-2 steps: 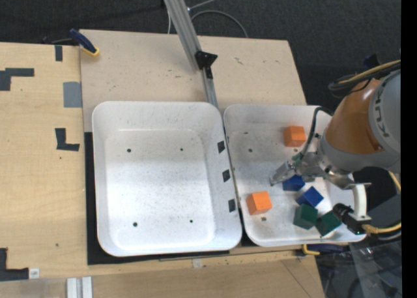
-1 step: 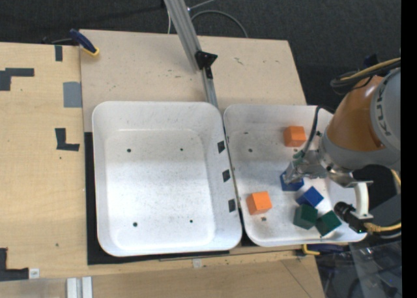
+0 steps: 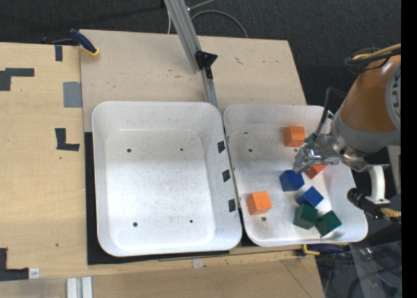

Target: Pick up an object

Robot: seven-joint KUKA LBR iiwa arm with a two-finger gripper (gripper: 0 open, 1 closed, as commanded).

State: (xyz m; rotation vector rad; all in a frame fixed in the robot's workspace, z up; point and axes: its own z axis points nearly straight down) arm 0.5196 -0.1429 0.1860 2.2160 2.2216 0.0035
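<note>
Camera view | pincer (image 3: 311, 157) low over red block (image 3: 316, 170), grip state unclear | descend straight, avoid blue cube (image 3: 291, 180) beside it

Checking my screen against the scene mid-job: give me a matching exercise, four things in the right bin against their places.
Things:
1. orange cube
2. second orange cube
3. green blocks
4. hand

Places:
A. near right corner of the right bin
B. far side, just left of the hand
C. near side, close to the divider
D. above the red piece, near the blue cubes

Pairs: 1-C, 2-B, 3-A, 4-D
</note>
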